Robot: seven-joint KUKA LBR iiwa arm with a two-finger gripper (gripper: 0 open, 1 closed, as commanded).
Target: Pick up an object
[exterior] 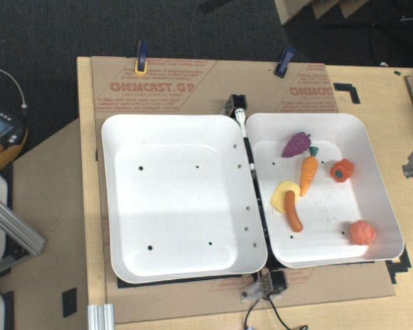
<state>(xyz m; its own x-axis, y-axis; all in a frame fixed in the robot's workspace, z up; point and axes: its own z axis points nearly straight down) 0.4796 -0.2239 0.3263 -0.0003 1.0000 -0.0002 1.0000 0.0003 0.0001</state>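
Nearest, at the right bin's [372,150] five o'clock, sits a pink ball [362,232]; sausage [293,212] at nine, carrot [308,170] central, grapes [296,144] at eleven. Pincer state: cannot tell.

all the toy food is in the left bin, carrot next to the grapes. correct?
Wrong bin. The camera view shows the toy food in the right bin, not the left bin. The carrot does lie next to the grapes.
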